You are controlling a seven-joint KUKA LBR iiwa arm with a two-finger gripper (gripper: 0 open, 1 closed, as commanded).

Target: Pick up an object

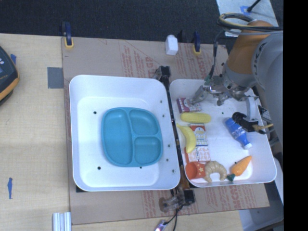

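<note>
My gripper hangs over the back part of the right bin, its fingers spread open with nothing between them. Just in front of its left finger lie a small red-and-white packet and a yellow oblong toy. Further forward are a banana, a white and red carton, a red toy, a tan croissant-like toy and an orange carrot. A blue bottle lies to the gripper's front right.
The left bin holds a blue divided plate. The bins' inner walls meet at a narrow gap. The grey arm with its orange band reaches in from the back right. Bare bin floor shows between the carton and the bottle.
</note>
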